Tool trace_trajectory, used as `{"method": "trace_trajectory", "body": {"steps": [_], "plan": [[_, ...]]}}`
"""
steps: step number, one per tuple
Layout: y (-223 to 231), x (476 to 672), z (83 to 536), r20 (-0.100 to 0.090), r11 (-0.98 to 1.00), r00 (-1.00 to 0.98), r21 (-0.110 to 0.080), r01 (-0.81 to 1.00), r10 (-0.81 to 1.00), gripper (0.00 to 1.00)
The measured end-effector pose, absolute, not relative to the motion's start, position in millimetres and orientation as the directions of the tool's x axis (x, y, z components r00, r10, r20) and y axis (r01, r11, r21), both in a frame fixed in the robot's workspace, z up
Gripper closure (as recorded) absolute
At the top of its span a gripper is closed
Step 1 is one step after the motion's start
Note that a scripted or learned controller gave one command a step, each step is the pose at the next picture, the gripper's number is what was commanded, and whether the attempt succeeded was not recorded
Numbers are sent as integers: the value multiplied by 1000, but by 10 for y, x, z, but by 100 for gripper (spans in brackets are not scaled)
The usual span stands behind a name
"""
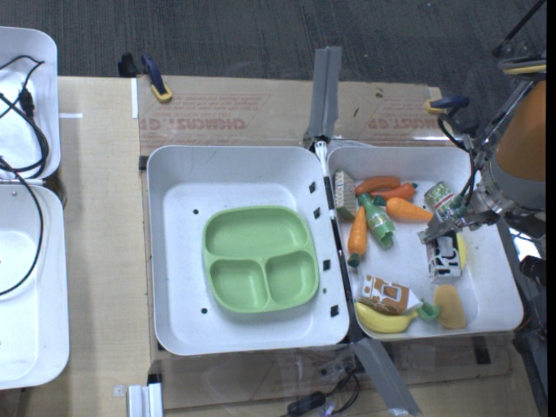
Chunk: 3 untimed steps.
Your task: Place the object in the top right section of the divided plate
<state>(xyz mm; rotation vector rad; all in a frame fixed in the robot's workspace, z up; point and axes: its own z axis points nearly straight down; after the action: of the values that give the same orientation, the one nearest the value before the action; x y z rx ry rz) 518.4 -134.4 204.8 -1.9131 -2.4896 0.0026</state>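
Note:
A green divided plate (259, 257) lies in the left bin (169, 233), with one large section at the top and two smaller ones below; nothing rests in its sections. My gripper (439, 234) hangs low over the right side of the right bin (508, 315), close to a green-and-white packet (440, 198) and a yellow piece (461, 252) partly hidden beneath it. Nothing can be seen held in it. To its left lie three orange carrots (378, 185) (408, 209) (357, 233) and a green bottle (379, 219).
A striped packet (345, 195) lies by the right bin's left wall. Along the front of that bin are a brown carton (387, 294), a banana (387, 321) and a tan slice (450, 307). White tubs with black cables (17, 129) stand far left.

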Motion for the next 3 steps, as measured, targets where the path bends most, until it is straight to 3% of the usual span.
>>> {"method": "trace_trajectory", "body": {"steps": [1,2,3], "plan": [[-415,6081,2003,1,305,-305,-5,952,952,100],[-105,6380,1888,-2,247,-247,-5,969,969,100],[-13,6023,2335,-1,410,-410,-4,912,912,100]]}}
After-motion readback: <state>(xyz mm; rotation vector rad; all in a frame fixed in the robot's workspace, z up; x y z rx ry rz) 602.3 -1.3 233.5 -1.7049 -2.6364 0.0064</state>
